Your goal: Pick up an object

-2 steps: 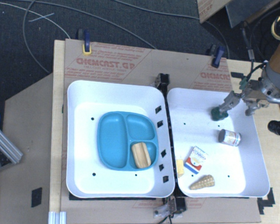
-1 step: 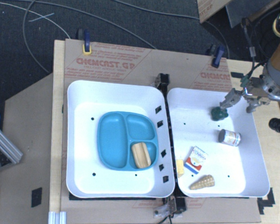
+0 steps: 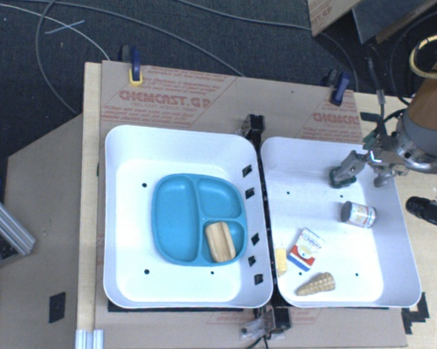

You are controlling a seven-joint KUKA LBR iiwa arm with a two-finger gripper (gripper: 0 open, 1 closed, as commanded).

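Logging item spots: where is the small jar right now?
The jar lies on its side in the right bin, below the pincer and above the red-and-white packet.

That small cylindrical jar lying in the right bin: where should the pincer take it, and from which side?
Grip the small cylindrical jar across its round body, near the middle, coming straight down from above. It lies on its side on the floor of the right white bin, long axis roughly left to right in the view, so fingers placed on its near and far sides should likely hold it. The pincer sits just above-left of it.
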